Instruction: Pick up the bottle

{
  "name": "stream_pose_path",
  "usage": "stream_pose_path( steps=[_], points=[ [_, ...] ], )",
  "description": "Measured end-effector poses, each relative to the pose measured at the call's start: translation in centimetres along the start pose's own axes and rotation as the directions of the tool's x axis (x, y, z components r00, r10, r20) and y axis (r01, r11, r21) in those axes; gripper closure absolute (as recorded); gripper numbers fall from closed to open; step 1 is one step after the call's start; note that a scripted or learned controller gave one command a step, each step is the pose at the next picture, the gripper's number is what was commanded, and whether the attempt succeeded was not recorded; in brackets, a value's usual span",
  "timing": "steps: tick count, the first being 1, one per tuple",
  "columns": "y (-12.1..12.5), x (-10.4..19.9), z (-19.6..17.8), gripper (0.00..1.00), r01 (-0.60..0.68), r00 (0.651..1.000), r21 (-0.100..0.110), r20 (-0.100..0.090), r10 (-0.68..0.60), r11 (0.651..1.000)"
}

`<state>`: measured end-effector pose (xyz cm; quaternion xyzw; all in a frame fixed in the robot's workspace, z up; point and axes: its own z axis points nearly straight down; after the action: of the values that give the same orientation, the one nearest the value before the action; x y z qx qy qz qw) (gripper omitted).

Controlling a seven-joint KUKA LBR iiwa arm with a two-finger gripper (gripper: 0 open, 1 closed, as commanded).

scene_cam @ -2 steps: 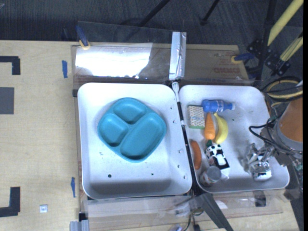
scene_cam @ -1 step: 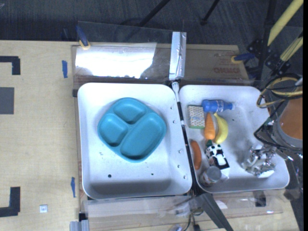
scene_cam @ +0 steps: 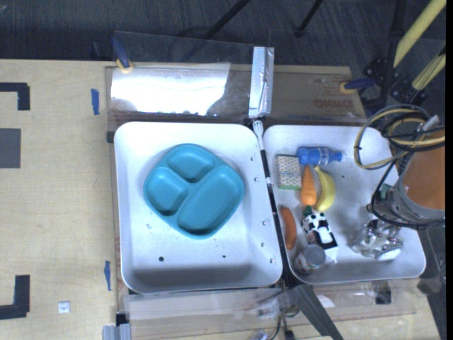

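Observation:
The bottle [scene_cam: 318,154] is blue and lies on its side near the back of the right bin [scene_cam: 410,264], its cap end pointing right. My gripper [scene_cam: 379,241] hangs low over the front right corner of that bin, well to the right of the bottle and nearer the front. Bare bin floor separates them. The grey arm with its orange band [scene_cam: 428,179] comes in from the right edge above the gripper.
Beside the bottle lie a carrot [scene_cam: 309,186], a banana [scene_cam: 325,190] and a checked sponge [scene_cam: 288,172]. Further forward are an orange oblong [scene_cam: 289,227], a black-and-white cow toy [scene_cam: 320,230] and a grey can [scene_cam: 311,257]. The left bin [scene_cam: 134,261] holds a blue divided plate [scene_cam: 195,188].

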<state>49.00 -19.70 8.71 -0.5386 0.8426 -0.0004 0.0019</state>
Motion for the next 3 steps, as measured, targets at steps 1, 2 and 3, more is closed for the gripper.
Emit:
stream_pose_path(
  steps=[1, 2, 3],
  points=[
    [1.52, -1.86, -0.02, 1.0, 0.412, 0.911, 0.003, -0.005, -0.412, 0.911],
    [1.99, -2.76, 0.01, 1.0, 0.65, 0.76, 0.0, -0.007, -0.65, 0.76],
    [1.83, -2.25, 0.12, 1.0, 0.866, 0.5, 0.001, 0.004, -0.866, 0.5]
  ],
)
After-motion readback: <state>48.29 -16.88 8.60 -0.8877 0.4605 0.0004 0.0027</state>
